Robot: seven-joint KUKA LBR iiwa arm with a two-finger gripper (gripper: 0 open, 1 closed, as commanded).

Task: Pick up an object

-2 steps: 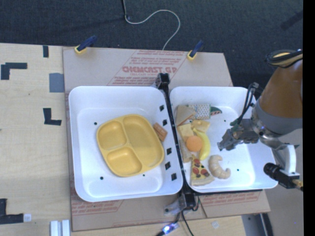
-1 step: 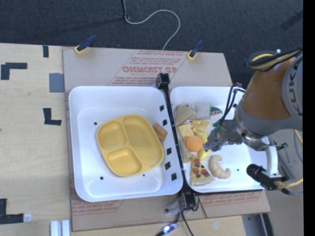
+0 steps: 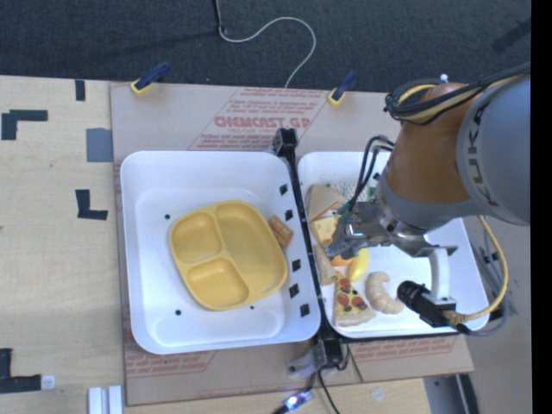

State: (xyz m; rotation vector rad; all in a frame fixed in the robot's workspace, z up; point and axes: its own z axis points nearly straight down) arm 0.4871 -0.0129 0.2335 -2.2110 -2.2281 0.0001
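Observation:
My gripper [image 3: 344,241] reaches down into the left part of the right bin [image 3: 470,270], among toy food pieces. Right under it lie a yellow cheese-like piece [image 3: 323,229] and a yellow piece [image 3: 359,264]. A pizza slice [image 3: 348,301] and a pale shrimp-like piece [image 3: 380,291] lie just in front of it. A tan wedge [image 3: 323,200] lies behind it. The arm's orange wrist band [image 3: 431,149] covers the bin's middle.
The left bin [image 3: 147,231] holds a yellow divided plate [image 3: 226,254] with a small brown piece [image 3: 280,228] at its right edge. A black divider [image 3: 297,231] runs between the bins. A black cable connector [image 3: 424,304] hangs over the right bin's front.

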